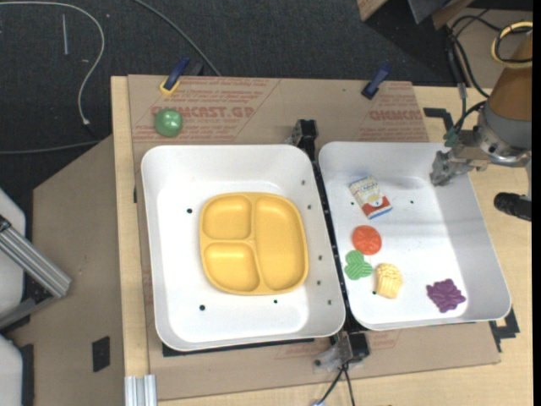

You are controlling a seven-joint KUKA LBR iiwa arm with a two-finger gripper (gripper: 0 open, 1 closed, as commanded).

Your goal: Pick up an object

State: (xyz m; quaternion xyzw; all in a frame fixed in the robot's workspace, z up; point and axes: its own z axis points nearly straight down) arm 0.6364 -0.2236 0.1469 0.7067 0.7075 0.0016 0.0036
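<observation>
The right bin (pixel 473 227) holds several small things: a white, red and blue carton (pixel 369 197), a red-orange round piece (pixel 366 239), a green leafy piece (pixel 357 266), a yellow corn-like piece (pixel 388 280) and a purple grape bunch (pixel 445 294). My gripper (pixel 443 168) hangs over the bin's far right corner, well apart from all of them, with nothing seen in it. The arm's orange band (pixel 512 91) shows at the right edge above it.
The left bin (pixel 169 227) bears a yellow divided plate (pixel 254 244). A green ball (pixel 169 123) lies on the cardboard beyond the left bin. Blue clamps (pixel 175 76) (pixel 376 81) hold the board's far edge. Cables run along the dark floor.
</observation>
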